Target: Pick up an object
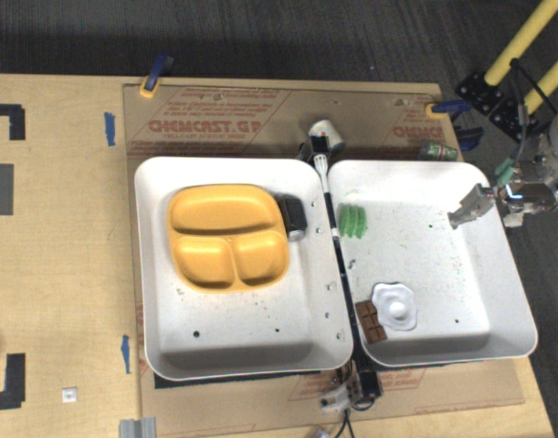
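A wooden bench [59,245] seen from above carries two shallow white bins side by side.

The left bin [160,336] holds a yellow tray [228,235] with three compartments, lying toward the bin's far left. A small dark block [292,217] touches the tray's right edge, near the wall shared with the other bin.

The right bin [498,327] holds three small things. A green piece [352,222] lies near its left wall, toward the far side. A brown chocolate piece [370,322] lies by the near left corner. Just beside it, to the right, sits a white cap [394,305], round and low.

At the right bin's far right corner, the claw [468,210] hangs over the rim area, reaching in from the right. It is small and grey here, and whether it is spread or pressed together cannot be told. Nothing is seen between its tips.

The things to pick all lie to the claw's left. The cap and chocolate lie left and toward the near edge; the green piece lies almost straight left, its long axis running far to near. The green piece and the cap look about equally near the claw.
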Tool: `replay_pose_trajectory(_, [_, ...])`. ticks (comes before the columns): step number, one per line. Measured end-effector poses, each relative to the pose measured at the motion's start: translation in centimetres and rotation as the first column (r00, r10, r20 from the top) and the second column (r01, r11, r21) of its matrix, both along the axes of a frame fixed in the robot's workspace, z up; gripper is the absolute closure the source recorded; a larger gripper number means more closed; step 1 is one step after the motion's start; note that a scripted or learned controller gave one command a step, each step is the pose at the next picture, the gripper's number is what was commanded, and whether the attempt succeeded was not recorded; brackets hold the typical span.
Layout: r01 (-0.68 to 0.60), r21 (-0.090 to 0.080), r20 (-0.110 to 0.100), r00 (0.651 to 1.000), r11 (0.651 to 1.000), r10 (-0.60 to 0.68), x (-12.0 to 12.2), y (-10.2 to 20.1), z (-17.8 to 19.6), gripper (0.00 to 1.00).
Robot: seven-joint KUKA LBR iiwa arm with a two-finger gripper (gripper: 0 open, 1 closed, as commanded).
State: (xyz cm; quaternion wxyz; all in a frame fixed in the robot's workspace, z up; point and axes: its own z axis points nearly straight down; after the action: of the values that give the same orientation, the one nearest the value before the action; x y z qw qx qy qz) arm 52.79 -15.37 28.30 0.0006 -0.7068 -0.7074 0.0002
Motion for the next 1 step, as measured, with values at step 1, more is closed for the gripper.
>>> replay_pose_trajectory(1, [-0.288,0.0,0.001,0.958,0.958,0.288,-3.27,4.93,-12.75,0.0])
